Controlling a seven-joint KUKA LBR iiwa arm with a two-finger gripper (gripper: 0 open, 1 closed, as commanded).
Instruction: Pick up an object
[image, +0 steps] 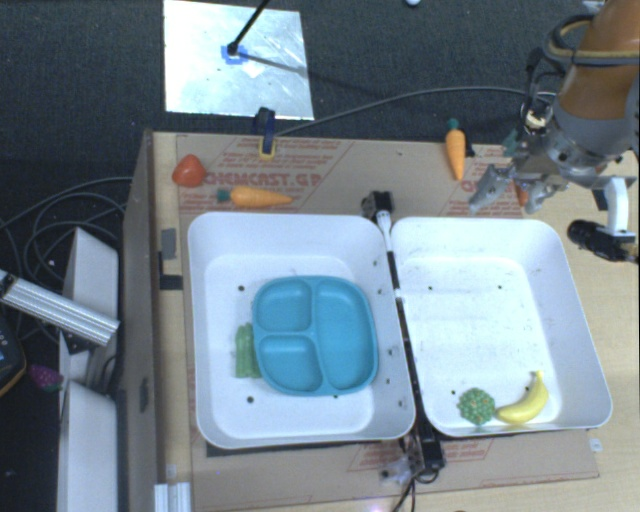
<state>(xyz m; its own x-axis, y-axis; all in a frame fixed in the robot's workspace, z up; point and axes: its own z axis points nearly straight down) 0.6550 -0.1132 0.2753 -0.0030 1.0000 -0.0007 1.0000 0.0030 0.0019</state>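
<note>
Two white bins are seen side by side on the table (300, 165). In the left bin (215, 300) a blue plate (315, 335) with three parts is laid, and a green piece (244, 352) is tucked just beside its left edge, touching it. In the right bin (480, 290) a yellow banana (527, 402) is found near the front corner, with a small green bumpy ball (476, 405) just beside it on the left.

The pincer (510, 190) is held up past the back edge of the right bin, over the brown board and not over the bins. Its two grey fingers (487, 190) are seen spread a little apart, and nothing is gripped between them. The orange band (600, 70) of the arm is seen above it at the top right.

More toys are laid on the board behind the bins. A small carrot (456, 150) is placed upright near the pincer, on its left. A longer carrot (255, 197) is laid flat behind the left bin, and a red tomato (188, 171) is set near it at the back left corner. A shiny silver sheet (235, 60) is seen on the dark floor beyond the table.
</note>
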